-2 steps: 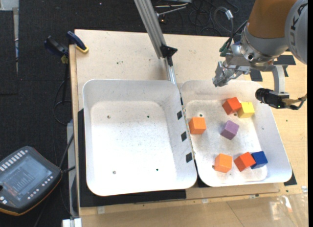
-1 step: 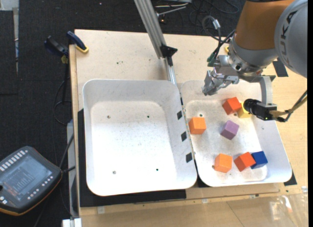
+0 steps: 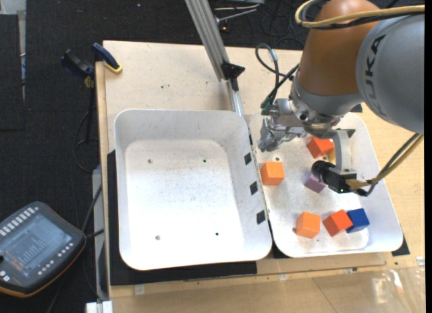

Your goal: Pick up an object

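Plywood bench [image 3: 169, 69], pale and speckled, carries two shallow white bins side by side: the left bin [image 3: 128, 170] and the right bin [image 3: 385, 227], which holds the blocks. Dark floor surrounds the bench, with cables at the top, a slanted metal rail [image 3: 206, 25], a blue and yellow clamp [image 3: 101, 55] at the bench's far left corner, and a teach pendant [image 3: 34, 244] lying at lower left.

An orange cube [image 3: 272, 173] sits near the right bin's left wall, another orange cube [image 3: 308, 224] further forward, and a red cube [image 3: 337, 222] touches a blue cube [image 3: 358, 219]. A purple block [image 3: 313, 183] and an orange block [image 3: 320, 146] are partly covered by the arm [image 3: 351, 55]. The gripper [image 3: 270, 136] hangs over the bin's far end; whether it is spread or closed cannot be made out
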Available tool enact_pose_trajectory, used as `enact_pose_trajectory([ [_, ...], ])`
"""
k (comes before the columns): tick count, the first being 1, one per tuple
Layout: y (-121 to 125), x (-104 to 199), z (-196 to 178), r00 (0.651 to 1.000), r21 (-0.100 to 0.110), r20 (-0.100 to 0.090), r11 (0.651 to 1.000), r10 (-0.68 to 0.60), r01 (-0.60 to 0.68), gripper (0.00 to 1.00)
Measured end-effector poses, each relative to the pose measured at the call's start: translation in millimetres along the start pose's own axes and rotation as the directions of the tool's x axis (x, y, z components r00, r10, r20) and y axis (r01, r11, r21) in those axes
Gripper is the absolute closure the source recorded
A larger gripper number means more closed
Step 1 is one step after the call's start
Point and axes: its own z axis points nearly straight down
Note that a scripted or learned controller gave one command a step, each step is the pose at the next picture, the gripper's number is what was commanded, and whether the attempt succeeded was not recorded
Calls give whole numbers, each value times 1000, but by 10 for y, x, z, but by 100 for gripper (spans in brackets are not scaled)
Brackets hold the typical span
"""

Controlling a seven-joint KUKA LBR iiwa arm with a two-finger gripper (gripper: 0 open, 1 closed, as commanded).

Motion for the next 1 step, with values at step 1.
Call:
enact_pose_trajectory([
  [1,-294,408,203,1000,0,1,1000,1,-1,100],
])
